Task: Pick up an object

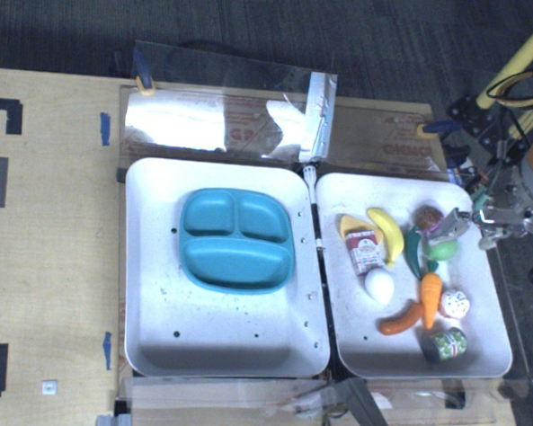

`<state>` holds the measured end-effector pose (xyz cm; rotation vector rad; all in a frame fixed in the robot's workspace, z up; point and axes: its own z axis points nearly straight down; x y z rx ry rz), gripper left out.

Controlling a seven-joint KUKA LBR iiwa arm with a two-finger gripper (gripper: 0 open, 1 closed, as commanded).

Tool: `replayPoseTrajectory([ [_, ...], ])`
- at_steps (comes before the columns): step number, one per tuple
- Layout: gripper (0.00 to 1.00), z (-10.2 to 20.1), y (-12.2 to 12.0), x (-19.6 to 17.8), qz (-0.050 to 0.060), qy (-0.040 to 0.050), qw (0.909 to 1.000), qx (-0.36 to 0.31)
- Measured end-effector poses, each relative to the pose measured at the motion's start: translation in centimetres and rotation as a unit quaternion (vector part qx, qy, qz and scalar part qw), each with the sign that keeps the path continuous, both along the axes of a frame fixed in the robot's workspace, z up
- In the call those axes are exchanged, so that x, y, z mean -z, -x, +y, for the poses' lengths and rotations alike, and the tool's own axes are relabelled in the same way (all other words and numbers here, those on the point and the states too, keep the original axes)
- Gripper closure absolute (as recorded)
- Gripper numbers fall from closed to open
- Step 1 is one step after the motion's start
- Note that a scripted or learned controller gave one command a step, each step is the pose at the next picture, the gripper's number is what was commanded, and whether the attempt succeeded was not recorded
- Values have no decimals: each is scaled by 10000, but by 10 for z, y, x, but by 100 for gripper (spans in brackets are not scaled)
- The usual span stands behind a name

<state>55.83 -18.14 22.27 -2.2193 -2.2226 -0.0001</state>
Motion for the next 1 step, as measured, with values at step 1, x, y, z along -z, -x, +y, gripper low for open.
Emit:
replayPoseTrajectory([
  [1, 0, -30, -18, 124, -29, 14, 9753, -2208],
])
